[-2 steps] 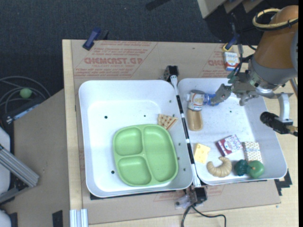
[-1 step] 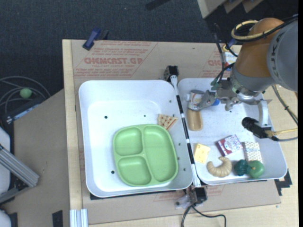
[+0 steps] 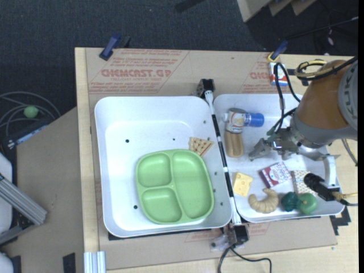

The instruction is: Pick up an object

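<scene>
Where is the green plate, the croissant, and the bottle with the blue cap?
green plate (image 3: pixel 172 185): camera view, on the ridge where its three sections meet.
croissant (image 3: pixel 265 201): camera view, middle of its curved body.
bottle with the blue cap (image 3: pixel 234 134): camera view, on its tan body below the cap.

Dark blue carpet (image 3: pixel 85 16), wooden bench (image 3: pixel 170 67)

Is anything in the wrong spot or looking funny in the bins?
The waffle-like cracker looks a bit odd: it sits alone by the left bin's right wall, beside the green divided plate, while the other small things are in the right bin. Nothing looks spilled or broken.
</scene>
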Controlling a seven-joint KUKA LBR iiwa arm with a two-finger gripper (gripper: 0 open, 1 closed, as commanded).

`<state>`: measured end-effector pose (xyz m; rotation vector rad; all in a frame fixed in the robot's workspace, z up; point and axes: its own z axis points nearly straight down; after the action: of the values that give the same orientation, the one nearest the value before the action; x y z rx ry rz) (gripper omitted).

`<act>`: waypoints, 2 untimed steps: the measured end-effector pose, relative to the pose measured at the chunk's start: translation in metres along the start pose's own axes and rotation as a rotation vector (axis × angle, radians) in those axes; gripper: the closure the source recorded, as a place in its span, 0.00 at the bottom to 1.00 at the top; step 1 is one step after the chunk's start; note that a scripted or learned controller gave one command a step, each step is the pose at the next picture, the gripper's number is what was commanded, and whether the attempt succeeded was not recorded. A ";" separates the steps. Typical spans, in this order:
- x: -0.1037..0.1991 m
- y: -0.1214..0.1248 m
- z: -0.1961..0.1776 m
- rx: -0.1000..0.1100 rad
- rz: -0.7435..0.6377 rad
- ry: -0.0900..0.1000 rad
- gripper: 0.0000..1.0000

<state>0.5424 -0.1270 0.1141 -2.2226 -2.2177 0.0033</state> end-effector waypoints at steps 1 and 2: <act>-0.019 -0.040 0.025 -0.016 -0.002 -0.005 0.00; -0.019 -0.039 0.014 -0.021 -0.002 -0.007 1.00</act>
<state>0.5035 -0.1459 0.1000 -2.2348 -2.2335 -0.0133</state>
